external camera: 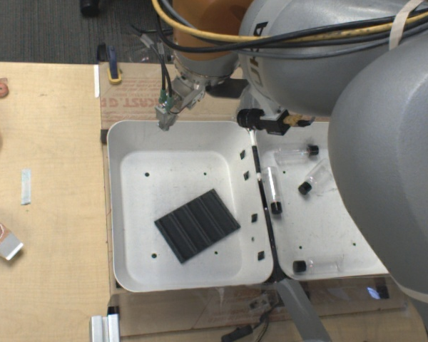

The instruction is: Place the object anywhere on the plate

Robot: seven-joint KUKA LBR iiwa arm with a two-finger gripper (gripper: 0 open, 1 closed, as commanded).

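Hovering with the gripper (164, 120) over the far rim of the left bin (116, 191), just above its back wall and well apart from the plate (197, 224). Cannot tell whether spread or pressed together at this slant (too small and dark at the tip), nor whether anything is carried. Lying flat in the near half of that bin, the dark ribbed plate, turned askew to the walls and bare on top. Resting across the divide in the right bin (342, 255), well apart from the plate: a capped tube (272, 189) close beside the shared wall and several small clear vials (304, 185) with black caps, any of which looks a fair candidate for the object. Judged as the placing step not yet done. Calls next, if something is in fact held, for travel toward the near side and a descent over the ribbed surface before release; otherwise, for crossing to the right bin and a pick, minding the slim round shapes likely to roll.
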